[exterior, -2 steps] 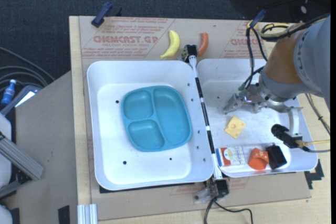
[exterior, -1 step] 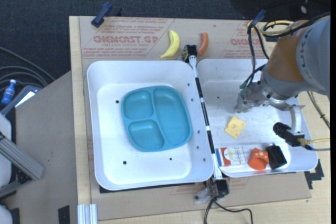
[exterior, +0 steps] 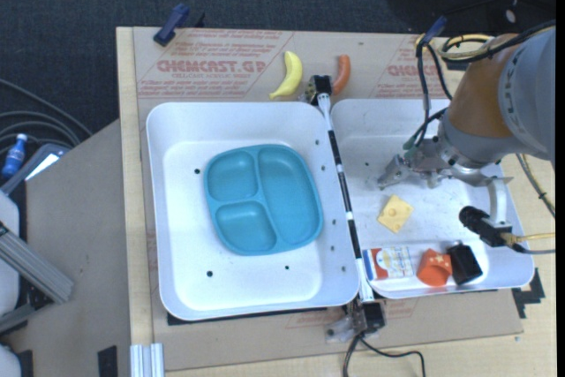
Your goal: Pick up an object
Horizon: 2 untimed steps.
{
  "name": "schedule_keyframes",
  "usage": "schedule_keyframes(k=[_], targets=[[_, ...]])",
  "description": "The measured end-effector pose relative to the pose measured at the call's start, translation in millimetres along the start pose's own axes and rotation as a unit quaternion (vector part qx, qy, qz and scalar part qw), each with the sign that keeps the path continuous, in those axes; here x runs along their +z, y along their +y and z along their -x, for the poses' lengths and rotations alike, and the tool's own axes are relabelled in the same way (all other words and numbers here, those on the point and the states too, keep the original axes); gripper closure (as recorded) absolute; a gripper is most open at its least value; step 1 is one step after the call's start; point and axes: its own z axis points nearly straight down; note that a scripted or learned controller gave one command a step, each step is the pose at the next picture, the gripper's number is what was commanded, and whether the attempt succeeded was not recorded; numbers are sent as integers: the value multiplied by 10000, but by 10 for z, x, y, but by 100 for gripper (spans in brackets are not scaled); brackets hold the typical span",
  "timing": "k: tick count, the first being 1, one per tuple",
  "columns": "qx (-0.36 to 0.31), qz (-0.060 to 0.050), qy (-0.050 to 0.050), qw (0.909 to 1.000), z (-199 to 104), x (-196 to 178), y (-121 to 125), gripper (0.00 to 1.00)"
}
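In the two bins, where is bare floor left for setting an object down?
Left bin: bare floor borders the blue divided plate on every side. Right bin: bare near the far wall; crowded along the near edge with the carton, orange object and black object, cheese wedge mid-floor.

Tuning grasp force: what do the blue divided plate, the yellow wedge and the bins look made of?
Blue divided plate: likely moulded plastic, even matte colour, rounded compartments. Yellow wedge: looks like toy cheese, plastic or foam, can't tell. Bins: smooth white plastic, slight sheen, it seems.

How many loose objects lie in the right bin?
4: a yellow cheese wedge mid-bin, then a small carton, an orange item and a black block along the near edge. The arm may hide more.
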Motion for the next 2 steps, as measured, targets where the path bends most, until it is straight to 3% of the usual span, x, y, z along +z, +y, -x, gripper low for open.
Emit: schedule_keyframes(k=[1,2], targets=[[18,-14,12,10000,-264,105,-645,0],[23,-6,12,10000,-262,5,-642,100]])
